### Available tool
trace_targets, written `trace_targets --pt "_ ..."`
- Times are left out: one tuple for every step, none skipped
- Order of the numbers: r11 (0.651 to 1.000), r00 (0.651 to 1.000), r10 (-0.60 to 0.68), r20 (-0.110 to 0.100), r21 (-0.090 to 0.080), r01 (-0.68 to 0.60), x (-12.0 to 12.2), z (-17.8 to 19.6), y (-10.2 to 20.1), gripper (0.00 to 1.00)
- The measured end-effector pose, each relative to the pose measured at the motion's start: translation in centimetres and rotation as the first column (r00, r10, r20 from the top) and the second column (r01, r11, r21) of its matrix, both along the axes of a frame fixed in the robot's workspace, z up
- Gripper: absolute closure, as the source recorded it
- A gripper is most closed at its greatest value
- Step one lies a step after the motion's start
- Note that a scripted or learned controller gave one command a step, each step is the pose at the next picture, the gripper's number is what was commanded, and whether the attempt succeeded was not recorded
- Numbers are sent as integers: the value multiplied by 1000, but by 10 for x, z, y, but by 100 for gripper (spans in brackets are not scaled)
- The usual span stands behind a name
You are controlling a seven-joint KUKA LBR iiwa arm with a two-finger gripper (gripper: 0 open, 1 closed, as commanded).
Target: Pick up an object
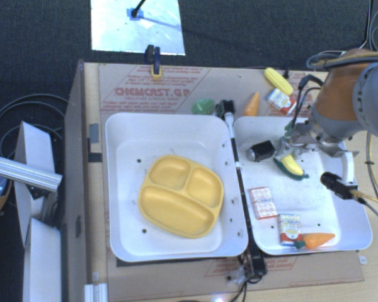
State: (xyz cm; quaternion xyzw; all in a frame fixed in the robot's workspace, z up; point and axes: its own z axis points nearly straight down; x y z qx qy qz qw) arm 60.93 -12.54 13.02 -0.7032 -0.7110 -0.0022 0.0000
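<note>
Smooth white bins (132, 143) hold a moulded three-compartment yellow tray (181, 195).

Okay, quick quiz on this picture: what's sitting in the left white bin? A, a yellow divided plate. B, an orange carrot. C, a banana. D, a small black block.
A: the yellow divided plate lies alone in the left bin, while the carrot, banana and black block lie in the right bin.
</note>
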Motion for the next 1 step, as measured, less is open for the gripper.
trace_targets --pt "1000 1000 -1 0 -1 1 -28 57 67 100"
